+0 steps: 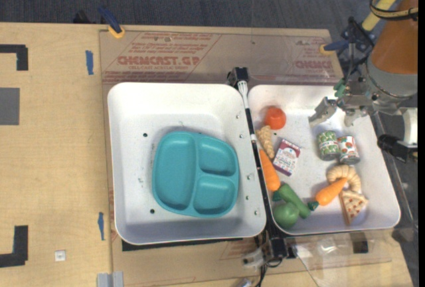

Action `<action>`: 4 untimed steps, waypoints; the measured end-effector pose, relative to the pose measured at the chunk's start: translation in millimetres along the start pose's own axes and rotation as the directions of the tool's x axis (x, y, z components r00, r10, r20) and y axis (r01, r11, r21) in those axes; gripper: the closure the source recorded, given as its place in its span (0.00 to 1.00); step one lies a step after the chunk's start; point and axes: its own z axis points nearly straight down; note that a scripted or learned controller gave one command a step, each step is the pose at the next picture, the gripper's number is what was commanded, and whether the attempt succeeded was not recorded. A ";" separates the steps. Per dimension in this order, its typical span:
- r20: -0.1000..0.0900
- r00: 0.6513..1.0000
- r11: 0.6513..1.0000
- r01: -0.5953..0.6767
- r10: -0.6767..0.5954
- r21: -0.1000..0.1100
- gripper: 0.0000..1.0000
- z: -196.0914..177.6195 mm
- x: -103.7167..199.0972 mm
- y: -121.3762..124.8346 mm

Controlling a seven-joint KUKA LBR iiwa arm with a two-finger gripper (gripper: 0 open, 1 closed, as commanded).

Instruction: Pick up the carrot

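Observation:
A small orange carrot (pixel 326 193) with a green stalk lies in the front part of the right bin (pixel 388 179), just below a croissant. A longer orange carrot-like piece (pixel 269 171) lies along that bin's left wall. My gripper (pixel 337 113) hovers over the back of the right bin, above and behind the two cans, well away from both orange pieces. Its fingers (pixel 323 111) are spread open with nothing between them.
The right bin also holds a red tomato (pixel 274 117), a beige piece (pixel 265 140), a purple-white box (pixel 287 156), a green can (pixel 327 145), a red-white can (pixel 348 149), a croissant (pixel 345 175), a pizza slice (pixel 352 206) and a green pepper (pixel 287 212). A teal divided plate (pixel 196 173) lies in the left bin (pixel 133 113).

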 end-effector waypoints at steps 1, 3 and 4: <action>0.000 0.995 0.995 0.100 -0.100 0.006 0.00 60.4 -27.2 -73.6; 0.035 0.782 0.782 0.623 -0.623 -0.018 0.00 103.7 -16.0 -98.1; 0.057 0.782 0.782 0.623 -0.621 -0.032 1.00 90.4 -17.8 -90.5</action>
